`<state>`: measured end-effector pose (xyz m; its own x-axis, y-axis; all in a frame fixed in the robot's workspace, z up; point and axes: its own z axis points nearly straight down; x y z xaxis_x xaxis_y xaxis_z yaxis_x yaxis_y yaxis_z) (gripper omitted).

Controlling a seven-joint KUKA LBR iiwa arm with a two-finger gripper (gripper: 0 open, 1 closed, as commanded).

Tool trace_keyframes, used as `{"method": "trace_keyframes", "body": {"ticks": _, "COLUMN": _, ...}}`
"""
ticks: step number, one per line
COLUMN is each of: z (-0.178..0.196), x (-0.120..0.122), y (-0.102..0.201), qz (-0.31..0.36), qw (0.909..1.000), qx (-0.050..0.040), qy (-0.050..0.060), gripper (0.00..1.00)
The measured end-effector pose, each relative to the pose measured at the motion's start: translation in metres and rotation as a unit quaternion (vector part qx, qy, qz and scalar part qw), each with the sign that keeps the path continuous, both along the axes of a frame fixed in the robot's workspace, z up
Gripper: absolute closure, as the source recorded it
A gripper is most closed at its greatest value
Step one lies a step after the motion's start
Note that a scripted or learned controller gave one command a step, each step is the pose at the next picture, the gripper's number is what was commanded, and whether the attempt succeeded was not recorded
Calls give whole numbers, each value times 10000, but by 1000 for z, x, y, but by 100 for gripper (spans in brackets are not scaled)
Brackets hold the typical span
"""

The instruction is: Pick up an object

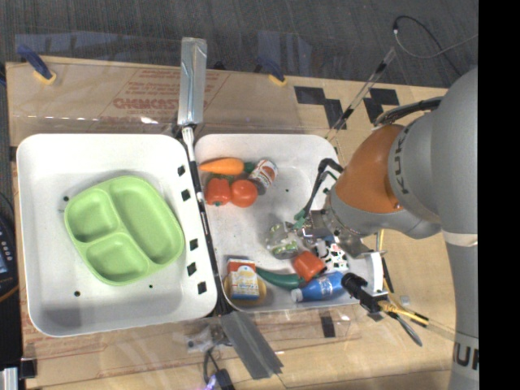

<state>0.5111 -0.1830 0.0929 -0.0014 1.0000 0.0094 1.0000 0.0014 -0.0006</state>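
Hand [313,240] low in right bin [244,149], grip state unclear, blue bottle [323,288] lying left-right just beside it

The robot arm [443,169] is big, round and smooth. Most of it is light grey, like a fat pipe. Near the wrist there is a bright orange band [374,173] shaped like a ball. Dark letters are printed on the grey part beside the orange, and more dark letters show on the grey part low down at the edge. A thin black cable [321,177] loops out by the wrist. The pincer [313,232] end is small, made of dark and shiny metal bits, too small and tangled to tell apart.
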Motion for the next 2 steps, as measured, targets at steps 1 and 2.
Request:
{"method": "trace_keyframes", "body": {"ticks": 1, "z": 9, "x": -1, "y": -3, "qz": 6, "qw": 10000, "qx": -25, "qy": 13, "gripper": 100}}
{"method": "trace_keyframes", "body": {"ticks": 2, "z": 116, "x": 102, "y": 10, "qz": -115, "qw": 9999, "qx": -50, "qy": -16, "gripper": 100}}
